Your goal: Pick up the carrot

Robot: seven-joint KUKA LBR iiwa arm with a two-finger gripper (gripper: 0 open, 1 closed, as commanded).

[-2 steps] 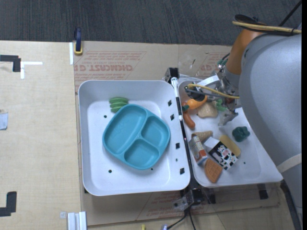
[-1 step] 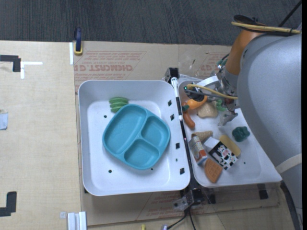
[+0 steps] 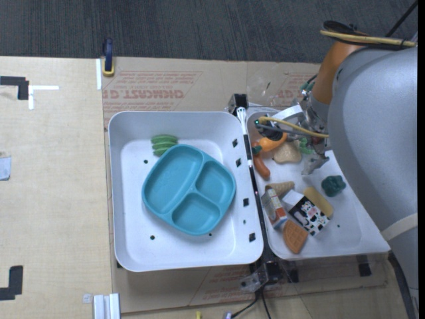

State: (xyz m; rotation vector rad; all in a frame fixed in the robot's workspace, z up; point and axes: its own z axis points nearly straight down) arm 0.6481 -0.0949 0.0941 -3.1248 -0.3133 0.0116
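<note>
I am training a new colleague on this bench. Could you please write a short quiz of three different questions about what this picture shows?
1. True or false: the blue three-compartment plastic plate lies in the left white bin.
2. Multiple choice: the green leafy toy lies
A. on the plate's middle
B. beside the plate's far edge, in the same bin
C. in the right white bin
3. Fill in: the two-finger gripper is over the ____ bin, close to the orange toy carrot.

Key
1. True
2. B
3. right
</note>
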